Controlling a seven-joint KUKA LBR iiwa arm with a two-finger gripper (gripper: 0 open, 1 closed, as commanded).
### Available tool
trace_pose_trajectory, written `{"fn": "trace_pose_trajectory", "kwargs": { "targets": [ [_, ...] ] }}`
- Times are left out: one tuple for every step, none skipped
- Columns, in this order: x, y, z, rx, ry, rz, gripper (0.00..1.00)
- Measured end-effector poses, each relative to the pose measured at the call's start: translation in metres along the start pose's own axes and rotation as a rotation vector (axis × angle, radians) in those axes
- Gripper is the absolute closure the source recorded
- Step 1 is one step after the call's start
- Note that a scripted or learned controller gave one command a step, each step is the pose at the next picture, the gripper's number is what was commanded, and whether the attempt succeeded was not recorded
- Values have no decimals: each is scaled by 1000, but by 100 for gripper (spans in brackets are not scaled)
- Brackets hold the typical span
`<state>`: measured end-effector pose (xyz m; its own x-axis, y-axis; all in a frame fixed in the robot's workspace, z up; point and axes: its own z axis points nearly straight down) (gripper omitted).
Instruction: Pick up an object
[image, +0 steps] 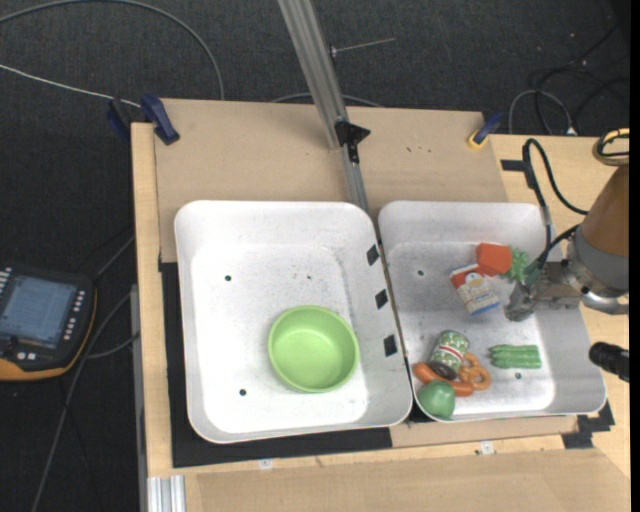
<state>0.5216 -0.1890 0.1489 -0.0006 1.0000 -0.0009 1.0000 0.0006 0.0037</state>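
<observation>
Gripper (522, 303) low in right bin (560, 400), just right of white carton (474, 290); grip state unreadable, nothing visibly held. Risk: crowding with orange block (494, 258) and green leafy item (519, 264) could cause glancing contact or nudge instead of grasp.

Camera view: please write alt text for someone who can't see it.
A robot arm's gripper hangs low in the right white bin beside a small carton, an orange block, green beans, a can and a green apple. The left bin holds a green bowl.
</observation>
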Motion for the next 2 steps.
{"fn": "trace_pose_trajectory", "kwargs": {
  "targets": [
    [4, 0, -62, -1, 0, 0, 100],
    [4, 1, -84, 1, 0, 0, 100]
  ]
}}
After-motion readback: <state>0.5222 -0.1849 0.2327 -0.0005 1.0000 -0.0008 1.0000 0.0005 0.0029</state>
